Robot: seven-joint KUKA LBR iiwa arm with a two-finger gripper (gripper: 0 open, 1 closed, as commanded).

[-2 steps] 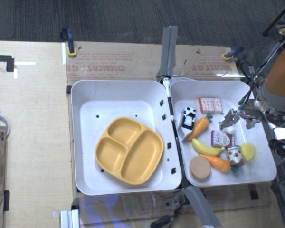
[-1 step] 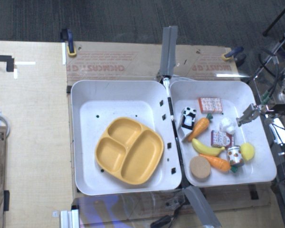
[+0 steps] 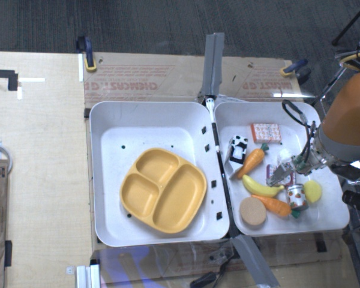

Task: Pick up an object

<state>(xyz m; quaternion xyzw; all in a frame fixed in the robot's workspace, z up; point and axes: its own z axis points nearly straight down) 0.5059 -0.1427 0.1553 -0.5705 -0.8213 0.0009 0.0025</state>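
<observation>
Two shallow white bins sit side by side on the bench. The left bin (image 3: pixel 102 161) holds a yellow divided plate (image 3: pixel 163 189) with three compartments, lying flat near the middle of the floor. The right bin (image 3: pixel 333 218) holds the small objects: a red-and-white patterned card (image 3: pixel 266 132) toward the far wall, a black-and-white toy (image 3: pixel 237 149) beside the divider, an orange carrot (image 3: pixel 251 161) lying at a slant just next to it, a banana (image 3: pixel 261 187), a round tan disc (image 3: pixel 252 212) near the front wall, a second carrot (image 3: pixel 276 206) touching the disc's right side, a small printed can (image 3: pixel 296 195) and a yellow lemon (image 3: pixel 312 191) at its right.

The gripper (image 3: pixel 284 174) hangs low over the right bin, just above the banana's right end and left of the can (the arm comes in from the right). Its metal fingers look slightly parted, though the tips blur into the clutter, and whether anything sits between them I cannot tell
</observation>
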